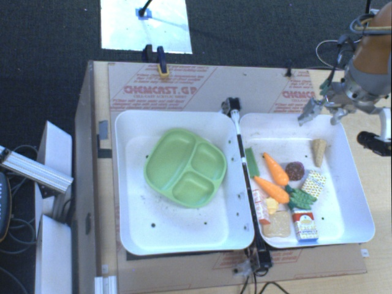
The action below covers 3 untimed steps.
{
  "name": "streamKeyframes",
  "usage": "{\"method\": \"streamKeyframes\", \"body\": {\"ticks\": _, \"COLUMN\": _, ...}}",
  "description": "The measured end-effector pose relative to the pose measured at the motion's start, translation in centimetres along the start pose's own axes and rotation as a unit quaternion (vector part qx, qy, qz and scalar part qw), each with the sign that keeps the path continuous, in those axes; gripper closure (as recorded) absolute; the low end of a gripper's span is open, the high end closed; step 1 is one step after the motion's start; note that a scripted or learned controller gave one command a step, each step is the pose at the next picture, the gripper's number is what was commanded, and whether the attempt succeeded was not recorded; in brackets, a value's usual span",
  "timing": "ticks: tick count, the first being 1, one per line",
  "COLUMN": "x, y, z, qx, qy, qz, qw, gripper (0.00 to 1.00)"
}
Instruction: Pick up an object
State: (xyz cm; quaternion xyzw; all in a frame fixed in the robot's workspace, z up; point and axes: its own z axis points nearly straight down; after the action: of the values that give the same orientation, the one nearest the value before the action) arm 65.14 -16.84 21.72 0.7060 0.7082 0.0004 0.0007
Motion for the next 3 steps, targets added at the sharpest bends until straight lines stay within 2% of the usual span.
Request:
{"method": "streamKeyframes", "body": {"ticks": 1, "x": -3.8, "y": -3.6, "z": 13.3, "qx": 0.0, "qy": 0.0, "qz": 0.001, "qw": 1.0, "gripper": 0.0}}
{"method": "streamKeyframes", "body": {"ticks": 2, "x": -3.8, "y": -3.5, "z": 12.2, "qx": -0.002, "qy": -0.001, "qz": 0.0, "qw": 1.0, "gripper": 1.0}}
{"method": "streamKeyframes", "body": {"ticks": 3, "x": 0.4, "y": 1.8, "z": 4.2, "qx": -0.002, "qy": 0.0, "qz": -0.001, "qw": 1.0, "gripper": 1.0}}
